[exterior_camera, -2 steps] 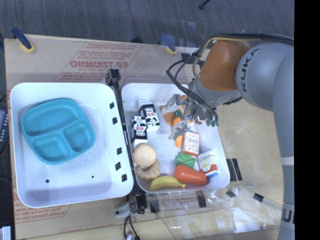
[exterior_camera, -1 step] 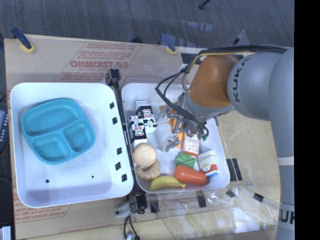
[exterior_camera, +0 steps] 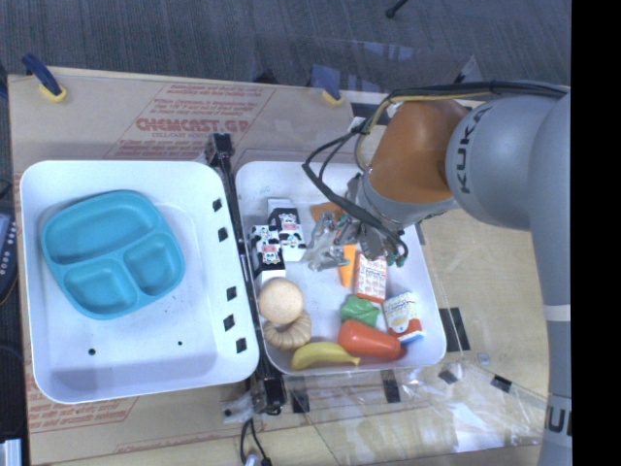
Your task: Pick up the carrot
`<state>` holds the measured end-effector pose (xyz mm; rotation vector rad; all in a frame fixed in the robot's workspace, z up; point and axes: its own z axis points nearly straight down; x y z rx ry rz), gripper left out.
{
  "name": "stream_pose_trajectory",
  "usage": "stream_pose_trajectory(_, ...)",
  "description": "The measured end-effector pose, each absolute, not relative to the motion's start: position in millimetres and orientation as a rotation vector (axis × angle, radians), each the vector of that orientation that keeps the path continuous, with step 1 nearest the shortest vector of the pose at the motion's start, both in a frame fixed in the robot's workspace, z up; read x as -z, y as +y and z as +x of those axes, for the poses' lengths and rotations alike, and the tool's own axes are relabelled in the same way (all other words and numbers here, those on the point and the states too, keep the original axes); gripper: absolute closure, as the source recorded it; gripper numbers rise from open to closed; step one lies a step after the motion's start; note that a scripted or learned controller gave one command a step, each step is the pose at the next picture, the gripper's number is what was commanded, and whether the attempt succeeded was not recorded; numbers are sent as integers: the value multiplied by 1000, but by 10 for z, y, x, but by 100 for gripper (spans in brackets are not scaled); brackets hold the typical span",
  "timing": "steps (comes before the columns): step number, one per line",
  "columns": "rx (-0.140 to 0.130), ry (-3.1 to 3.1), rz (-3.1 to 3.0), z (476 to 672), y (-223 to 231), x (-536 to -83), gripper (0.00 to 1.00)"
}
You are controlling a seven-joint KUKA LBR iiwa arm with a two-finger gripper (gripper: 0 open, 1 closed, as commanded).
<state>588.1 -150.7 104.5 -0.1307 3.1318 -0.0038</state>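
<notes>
Over the right bin [exterior_camera: 427, 304], gripper [exterior_camera: 328, 246] low, fingers apart (nothing between them). Just right of gripper, carrot [exterior_camera: 346, 272] half hidden beside a carton [exterior_camera: 371, 280]. Likely risk: closing on the carton instead, or nudging the carrot away.

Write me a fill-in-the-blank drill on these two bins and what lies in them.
1. The blue divided plate lies in the ___ bin of the view.
2. The banana lies at the right bin's ___ edge, beside the carrot.
3. The gripper hangs over the ___ bin.
4. The cow-patterned carton is black and ___.

Missing words: left; near; right; white
</notes>
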Motion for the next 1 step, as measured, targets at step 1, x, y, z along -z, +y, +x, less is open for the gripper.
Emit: stream_pose_trajectory(1,0,3123,269,5980,-1214,-1536,100)
